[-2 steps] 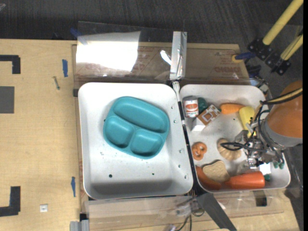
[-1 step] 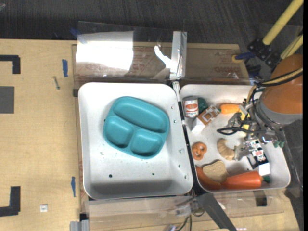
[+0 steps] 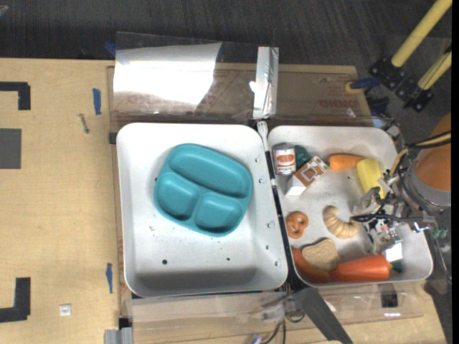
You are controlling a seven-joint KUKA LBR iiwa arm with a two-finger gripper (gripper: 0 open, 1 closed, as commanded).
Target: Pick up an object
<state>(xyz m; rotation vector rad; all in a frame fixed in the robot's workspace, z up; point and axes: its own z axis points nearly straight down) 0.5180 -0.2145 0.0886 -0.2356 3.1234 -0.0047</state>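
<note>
The gripper (image 3: 374, 219) hangs low in the right bin (image 3: 412, 267). A croissant (image 3: 340, 223) lies just left of it, a carrot (image 3: 358, 267) below, a yellow piece (image 3: 368, 174) above, a teal tray (image 3: 204, 188) far left.

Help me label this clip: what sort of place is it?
Probably a robot lab's grasping bench: two white bins, toy food such as a carrot and croissant, and the arm's gripper reaching in.

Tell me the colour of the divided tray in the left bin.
Teal, a blue-green; the divided tray shows clearly in the camera view.
</note>
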